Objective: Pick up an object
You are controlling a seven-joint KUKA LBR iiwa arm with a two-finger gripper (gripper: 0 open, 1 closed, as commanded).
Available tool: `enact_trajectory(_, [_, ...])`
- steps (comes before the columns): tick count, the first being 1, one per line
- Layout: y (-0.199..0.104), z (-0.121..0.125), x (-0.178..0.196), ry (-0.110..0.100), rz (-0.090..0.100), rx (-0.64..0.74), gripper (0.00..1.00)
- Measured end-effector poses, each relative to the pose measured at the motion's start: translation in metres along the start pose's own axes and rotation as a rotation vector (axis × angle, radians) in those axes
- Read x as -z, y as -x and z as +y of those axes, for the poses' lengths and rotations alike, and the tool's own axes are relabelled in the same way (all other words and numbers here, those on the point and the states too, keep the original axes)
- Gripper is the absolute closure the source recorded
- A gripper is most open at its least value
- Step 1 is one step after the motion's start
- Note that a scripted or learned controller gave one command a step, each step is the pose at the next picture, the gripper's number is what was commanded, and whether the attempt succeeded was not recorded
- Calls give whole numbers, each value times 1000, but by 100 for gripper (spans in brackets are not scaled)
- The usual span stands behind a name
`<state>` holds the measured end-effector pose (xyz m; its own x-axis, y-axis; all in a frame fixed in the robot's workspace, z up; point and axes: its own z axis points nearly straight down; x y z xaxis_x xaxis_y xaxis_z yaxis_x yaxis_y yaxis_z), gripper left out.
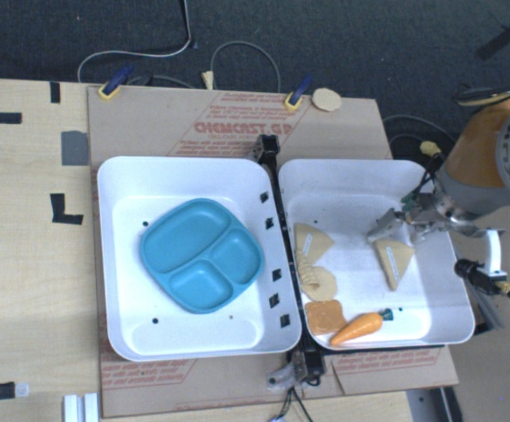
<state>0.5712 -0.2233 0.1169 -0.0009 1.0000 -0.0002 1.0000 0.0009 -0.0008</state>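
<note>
Cheese wedge (395,261) lying flat in right bin (360,183), near its right wall, just under gripper (402,224). Fingers' state: cannot tell, parts too small and blurred. Grey arm (479,170) reaching in from right. Along same bin's left side: pale wedge (310,242), round cracker (319,281), toast square (324,316), carrot (358,327) at front. Blue divided plate (201,254) in left bin (123,178). Both bins on cardboard-covered desk (26,262).
</note>
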Motion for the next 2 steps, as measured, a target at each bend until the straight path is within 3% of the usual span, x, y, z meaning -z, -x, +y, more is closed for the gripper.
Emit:
enact_trajectory(1, [-11,-46,-25,26,-15,0,0])
enact_trajectory(2, [-12,-44,-13,24,-9,1,100])
